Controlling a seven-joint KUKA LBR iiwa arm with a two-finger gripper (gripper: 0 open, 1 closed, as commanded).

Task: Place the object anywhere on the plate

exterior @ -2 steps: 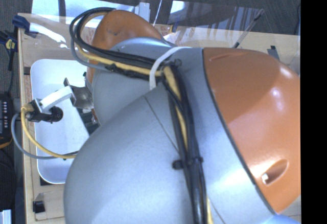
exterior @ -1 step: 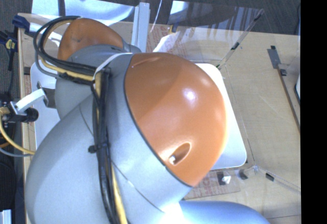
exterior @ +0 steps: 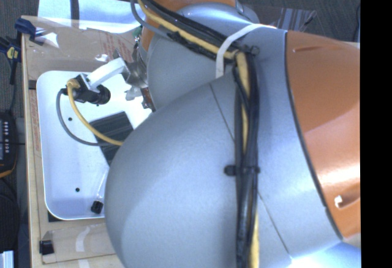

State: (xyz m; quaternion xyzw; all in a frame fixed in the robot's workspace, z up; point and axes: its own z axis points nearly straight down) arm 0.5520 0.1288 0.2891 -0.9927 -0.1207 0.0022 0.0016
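My gripper (exterior: 142, 90) hangs over the back right part of the left white bin (exterior: 52, 156), largely covered by the arm's own wrist. Just below it a dark, flat, ribbed thing (exterior: 116, 127) lies on the bin floor, with its right part hidden under the arm. I cannot tell what this thing is. A small black piece (exterior: 97, 206) sits by the bin's near rim. The big grey and orange arm (exterior: 245, 138) hides the right bin and most of the bench.
The bench's wooden edge (exterior: 27, 138) runs along the left of the bin. A sheet of clear plastic (exterior: 79, 7) lies at the back. A blue clamp (exterior: 27, 28) sits at the back left corner and a small black block (exterior: 46, 246) at the front left.
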